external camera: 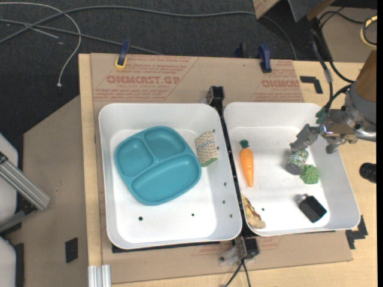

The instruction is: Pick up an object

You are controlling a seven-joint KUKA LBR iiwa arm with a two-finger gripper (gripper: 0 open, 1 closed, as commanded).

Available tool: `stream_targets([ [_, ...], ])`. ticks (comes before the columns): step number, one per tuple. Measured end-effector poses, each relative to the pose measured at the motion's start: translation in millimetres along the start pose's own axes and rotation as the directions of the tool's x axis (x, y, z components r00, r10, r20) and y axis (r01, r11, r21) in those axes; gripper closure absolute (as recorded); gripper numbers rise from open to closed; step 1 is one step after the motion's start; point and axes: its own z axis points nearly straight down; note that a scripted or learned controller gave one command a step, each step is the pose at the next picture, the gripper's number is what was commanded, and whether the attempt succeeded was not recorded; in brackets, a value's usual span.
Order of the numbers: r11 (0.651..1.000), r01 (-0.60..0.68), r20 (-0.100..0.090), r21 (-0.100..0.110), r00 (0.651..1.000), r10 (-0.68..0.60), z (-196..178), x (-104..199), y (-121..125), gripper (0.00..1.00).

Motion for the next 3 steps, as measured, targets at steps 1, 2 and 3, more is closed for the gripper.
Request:
stream_targets([
  [1, 1.0, 0.004, 0.002, -0.013, 1.0, -0.004, -6.7, 0.6, 2.0, 0.0],
  [2, 1.0, 0.002, 0.0, -0.007, 1.0, -0.002, 55.6, 2.5, -1.6, 0.0],
  [3, 1.0, 0.003, 0.001, -0.011, 1.0, -0.003, 97.9, 2.2, 4.4, 0.0],
])
